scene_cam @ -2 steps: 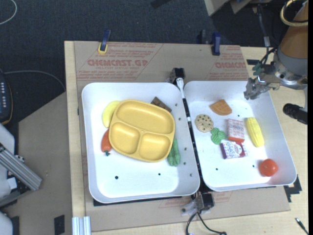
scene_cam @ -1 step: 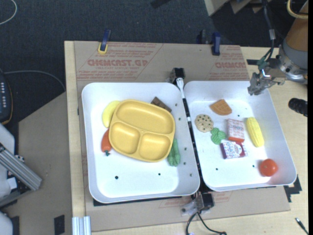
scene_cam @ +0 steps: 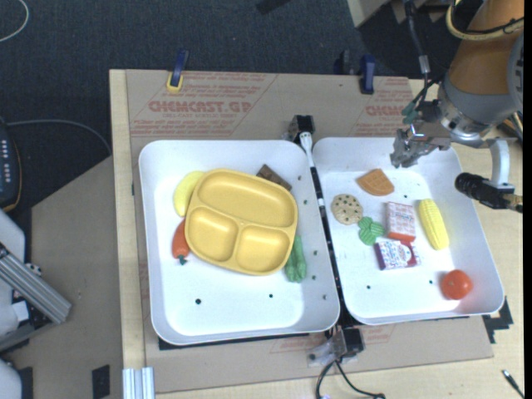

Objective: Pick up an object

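Observation:
My gripper [scene_cam: 405,157] hangs over the back of the right bin [scene_cam: 478,248], just right of and above an orange wedge-shaped toy [scene_cam: 376,182]. Nothing shows between its fingers. Below it lie a chocolate-chip cookie [scene_cam: 346,208], a green toy [scene_cam: 371,232], a red-and-white packet [scene_cam: 401,219], a purple-and-white packet [scene_cam: 395,254], a yellow corn cob [scene_cam: 432,223] and a red tomato [scene_cam: 455,284].
The left bin [scene_cam: 166,293] holds a yellow divided tray [scene_cam: 239,221] lying over other items: a yellow piece [scene_cam: 185,191], a red-orange piece [scene_cam: 180,243], a green one [scene_cam: 296,261] and a brown one [scene_cam: 273,176]. A black divider post [scene_cam: 302,126] stands between the bins.

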